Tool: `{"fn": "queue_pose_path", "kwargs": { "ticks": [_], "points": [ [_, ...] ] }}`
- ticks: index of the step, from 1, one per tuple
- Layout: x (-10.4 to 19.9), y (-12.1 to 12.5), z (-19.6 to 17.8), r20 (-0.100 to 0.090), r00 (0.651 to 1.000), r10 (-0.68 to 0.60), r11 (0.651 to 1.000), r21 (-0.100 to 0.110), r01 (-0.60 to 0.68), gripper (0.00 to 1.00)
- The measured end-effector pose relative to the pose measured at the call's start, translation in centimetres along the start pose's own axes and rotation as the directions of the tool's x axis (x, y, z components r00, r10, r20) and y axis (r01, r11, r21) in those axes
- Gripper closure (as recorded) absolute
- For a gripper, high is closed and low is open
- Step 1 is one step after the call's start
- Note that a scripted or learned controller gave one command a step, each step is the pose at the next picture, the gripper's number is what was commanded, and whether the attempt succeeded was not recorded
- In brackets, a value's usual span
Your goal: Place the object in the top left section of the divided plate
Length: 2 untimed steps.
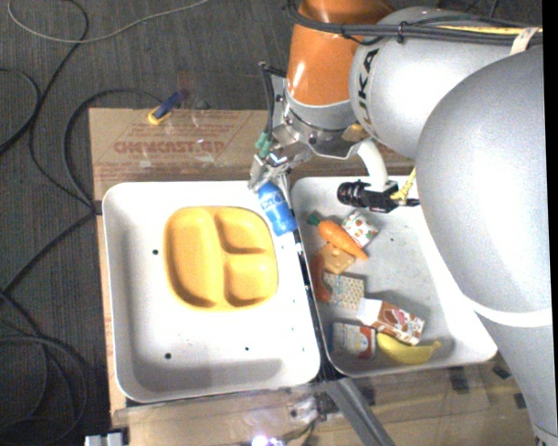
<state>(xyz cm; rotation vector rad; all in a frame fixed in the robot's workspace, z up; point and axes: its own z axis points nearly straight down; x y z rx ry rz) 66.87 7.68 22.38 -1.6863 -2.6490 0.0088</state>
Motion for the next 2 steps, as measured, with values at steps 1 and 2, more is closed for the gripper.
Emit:
{"fn": "queue_pose_path", "kwargs": {
  "ticks": [1, 2],
  "points": [
    [0.0, 0.0, 0.0, 0.001, 1.0, 0.001, 1.0, 0.0, -0.001, 0.0],
    [3.9, 0.8, -0.5, 0.0, 0.992, -0.129, 0.992, 0.0, 0.129, 0.0]
  ]
}}
